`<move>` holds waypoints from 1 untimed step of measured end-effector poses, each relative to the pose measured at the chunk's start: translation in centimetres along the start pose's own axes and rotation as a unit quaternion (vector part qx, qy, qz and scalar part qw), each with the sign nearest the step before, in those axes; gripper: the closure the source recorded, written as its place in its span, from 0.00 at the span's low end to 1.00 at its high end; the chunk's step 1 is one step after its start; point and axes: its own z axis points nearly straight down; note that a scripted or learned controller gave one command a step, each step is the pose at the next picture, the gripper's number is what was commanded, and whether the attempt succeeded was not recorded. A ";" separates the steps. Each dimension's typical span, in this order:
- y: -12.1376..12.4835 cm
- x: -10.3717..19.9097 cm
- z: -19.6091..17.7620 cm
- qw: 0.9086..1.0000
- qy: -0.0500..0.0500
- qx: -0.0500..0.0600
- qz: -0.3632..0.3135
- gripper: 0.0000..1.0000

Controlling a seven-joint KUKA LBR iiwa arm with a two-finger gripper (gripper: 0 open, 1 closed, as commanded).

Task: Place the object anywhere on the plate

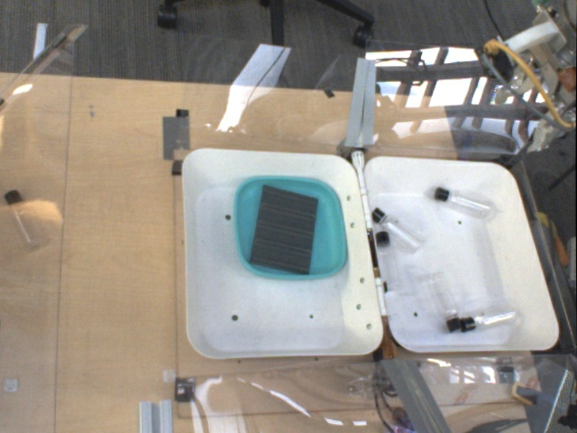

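Observation:
A teal, rounded-square plate (335, 242) sits in the left white bin (212, 323), slightly above the bin's middle. A dark grey ribbed rectangular block (285, 229) lies flat on the plate, near its centre and turned slightly clockwise. It rests wholly inside the plate's rim, with nothing touching it.
The right white bin (532, 269) holds several clear tubes with black caps: one at the top (462, 202), two by the left wall (397, 234), and a pair near the front (482, 320). Arm hardware with a yellow cable (532, 48) stands beyond the bins at the top right.

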 end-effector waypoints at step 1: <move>4.5 -1.9 -6.2 0.998 0.002 -0.002 0.055 0.00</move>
